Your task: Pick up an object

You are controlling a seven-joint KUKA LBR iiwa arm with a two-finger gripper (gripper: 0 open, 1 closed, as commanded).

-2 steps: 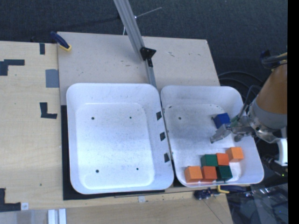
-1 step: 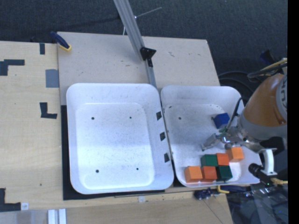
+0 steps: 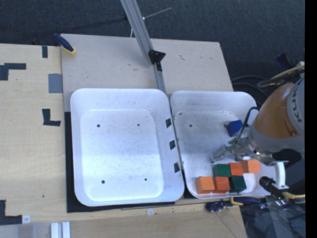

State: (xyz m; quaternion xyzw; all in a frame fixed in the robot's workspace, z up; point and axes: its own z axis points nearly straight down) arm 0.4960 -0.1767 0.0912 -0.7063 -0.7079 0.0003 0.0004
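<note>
At the far left, strips of dark tape (image 3: 14, 69) are seen on the wooden bench (image 3: 29, 133), and a small blue and yellow object (image 3: 65, 43), too small to be identified, lies near the bench's upper edge. The left bin (image 3: 79, 133) is set on a black mat (image 3: 67, 157); four small dark dots are marked on its speckled floor. A grey metal pole (image 3: 138, 24) is seen slanting down from the top toward the junction of the two bins, with a black clamp (image 3: 156, 56) fitted on it.

The right bin (image 3: 198, 103) is placed touching the left one. In its lower right corner a cluster of blocks is gathered: an orange block (image 3: 204, 184) at the left, a second orange block (image 3: 222, 183) just beside it, a dark green block (image 3: 222, 170) above these, another green block (image 3: 238, 183) to the right, and further orange blocks (image 3: 245, 167) at the upper right of the group. A blue block (image 3: 233, 128) is found apart from them, higher in the bin.

The gripper (image 3: 223, 152) is lowered into the right bin between the blue block and the cluster, just above the green block. Its metal fingers are blurred, and whether they are spread or closed cannot be told; nothing is clearly seen between them. The grey arm with its orange band (image 3: 277, 115) is reached in from the right.
</note>
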